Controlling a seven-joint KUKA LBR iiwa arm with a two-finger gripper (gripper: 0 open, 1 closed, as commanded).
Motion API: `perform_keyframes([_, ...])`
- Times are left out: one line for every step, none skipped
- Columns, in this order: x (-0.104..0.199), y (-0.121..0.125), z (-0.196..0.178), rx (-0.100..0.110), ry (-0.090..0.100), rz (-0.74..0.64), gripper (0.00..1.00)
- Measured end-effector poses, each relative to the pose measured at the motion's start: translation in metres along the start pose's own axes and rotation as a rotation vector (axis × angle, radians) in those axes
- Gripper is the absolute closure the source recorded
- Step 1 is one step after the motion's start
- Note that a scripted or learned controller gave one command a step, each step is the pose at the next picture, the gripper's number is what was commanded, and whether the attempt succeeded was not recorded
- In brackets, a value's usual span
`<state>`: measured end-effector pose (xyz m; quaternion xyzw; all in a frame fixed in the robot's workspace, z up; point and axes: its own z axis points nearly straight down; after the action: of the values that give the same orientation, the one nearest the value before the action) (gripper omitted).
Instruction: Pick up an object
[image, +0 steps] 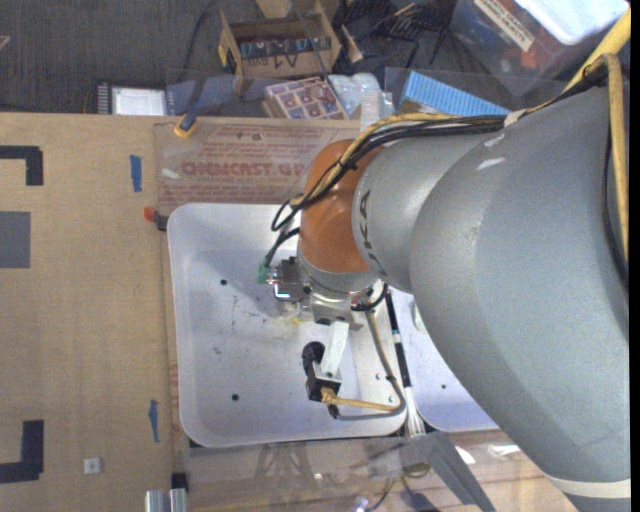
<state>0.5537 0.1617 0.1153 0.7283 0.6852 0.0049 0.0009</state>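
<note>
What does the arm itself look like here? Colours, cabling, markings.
The arm is bulky, rounded and matte grey, with a glossy orange band above the wrist. Dark lettering sits on the grey shell beside it. Black cables run along its upper side to a silver wrist block with a small green part.

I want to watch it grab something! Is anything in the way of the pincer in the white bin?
Nothing visible is in the way. The wrist hangs over the left bin and covers what lies right under it. A small yellowish bit peeks out beside it; I cannot tell what it is.
</note>
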Motion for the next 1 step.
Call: perform_keyframes([0.0533,0.0017,-0.1119,0.008,-0.005,-0.206,1.0])
